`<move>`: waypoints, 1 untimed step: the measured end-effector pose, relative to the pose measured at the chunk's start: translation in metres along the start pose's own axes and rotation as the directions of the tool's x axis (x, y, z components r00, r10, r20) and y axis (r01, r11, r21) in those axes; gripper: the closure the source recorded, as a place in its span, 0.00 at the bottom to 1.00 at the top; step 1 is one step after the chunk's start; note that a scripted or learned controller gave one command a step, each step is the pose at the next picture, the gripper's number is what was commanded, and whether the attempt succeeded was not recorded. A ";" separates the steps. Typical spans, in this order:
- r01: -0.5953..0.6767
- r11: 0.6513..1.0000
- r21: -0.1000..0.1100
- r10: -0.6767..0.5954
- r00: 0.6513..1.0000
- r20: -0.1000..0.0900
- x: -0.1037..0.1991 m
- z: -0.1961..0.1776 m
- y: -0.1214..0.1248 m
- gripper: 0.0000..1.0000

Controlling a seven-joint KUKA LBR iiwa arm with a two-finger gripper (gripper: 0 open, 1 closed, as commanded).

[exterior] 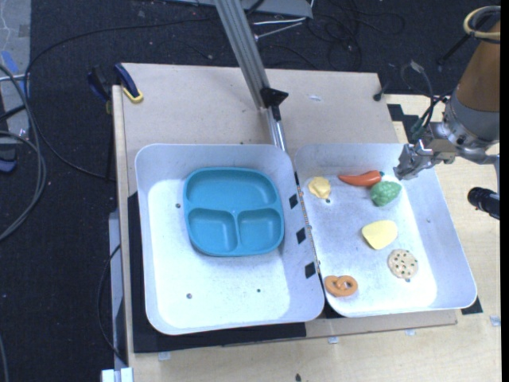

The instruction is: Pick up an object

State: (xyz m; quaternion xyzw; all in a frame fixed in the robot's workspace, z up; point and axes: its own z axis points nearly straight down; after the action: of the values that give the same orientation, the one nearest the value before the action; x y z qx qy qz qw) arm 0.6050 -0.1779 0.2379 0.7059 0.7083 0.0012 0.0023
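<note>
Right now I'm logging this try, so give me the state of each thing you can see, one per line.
gripper: above the right bin's far edge, nothing seen between its fingers
blue tray: flat in the left bin, compartments bare
red pepper: lying in the right bin
green piece: resting beside the pepper
small yellow piece: resting
large yellow piece: lying flat
cookie: lying flat
pretzel: lying flat

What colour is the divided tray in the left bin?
The divided tray is light blue, clearest in the camera view.
</note>
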 end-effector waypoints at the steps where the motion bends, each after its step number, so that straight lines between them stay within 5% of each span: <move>1: 0.004 1.000 0.005 -0.004 1.000 -0.003 0.048 -0.008 -0.013 1.00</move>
State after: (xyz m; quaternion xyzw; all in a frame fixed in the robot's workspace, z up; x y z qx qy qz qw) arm 0.5915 -0.1300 0.2457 0.7046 0.7096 0.0005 -0.0006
